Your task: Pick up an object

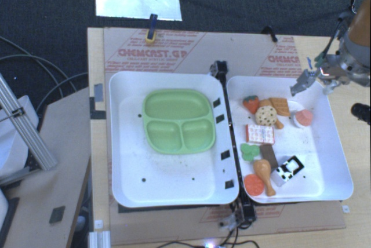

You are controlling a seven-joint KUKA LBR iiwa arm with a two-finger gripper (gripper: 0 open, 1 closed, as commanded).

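The right bin (333, 142) holds several toy foods: a red strawberry (250, 104), a speckled cookie (266, 116), an orange bread piece (280, 106), a pink round piece (302, 119), a red-and-white card (260, 134), a green piece (250, 152), a brown block (268, 155), a drumstick (264, 171), a red-orange disc (253, 184) and a black-and-white block (288, 169). My gripper (313, 79) hangs over the bin's far right corner, up and right of the pink piece and apart from every item. I see nothing in it.
The left bin (124, 125) holds a green divided plate (178, 121). A black clip divider (227, 125) runs between the bins. A blue-and-yellow clamp (152, 29) sits on the cardboard behind the left bin. The arm (356, 44) comes in from the right.
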